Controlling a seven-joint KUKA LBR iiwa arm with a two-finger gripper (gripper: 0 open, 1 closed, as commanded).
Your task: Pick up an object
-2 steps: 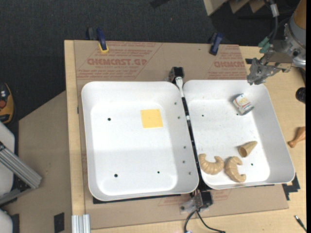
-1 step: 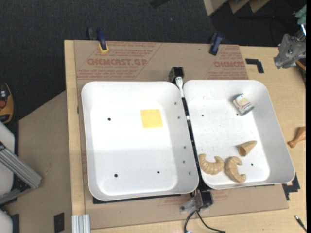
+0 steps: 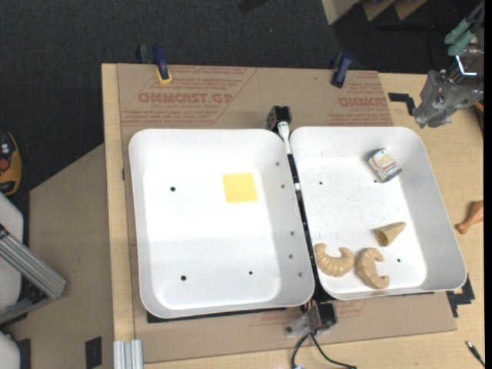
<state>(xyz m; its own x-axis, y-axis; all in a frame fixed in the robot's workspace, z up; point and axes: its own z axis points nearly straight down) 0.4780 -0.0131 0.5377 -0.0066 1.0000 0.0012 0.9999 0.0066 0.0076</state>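
The left bin (image 3: 146, 206) holds a flat yellow square (image 3: 239, 188) near its middle. In the right bin (image 3: 430, 198) a small white and blue box (image 3: 383, 164) lies near the far side. A tan cone (image 3: 389, 234) rests lower down, with two croissant-shaped pieces (image 3: 335, 260) (image 3: 371, 267) by the near rim. My gripper (image 3: 432, 114) hangs beyond the right bin's far right corner, over the bench, apart from every object and holding nothing that I can see.
Two clamps (image 3: 161, 61) (image 3: 340, 68) pin the brown board at its far edge. A black bracket (image 3: 278, 118) sits between the bins at the back. Cables (image 3: 311, 330) trail off the near edge. An orange-brown item (image 3: 470, 220) lies on the bench right of the right bin.
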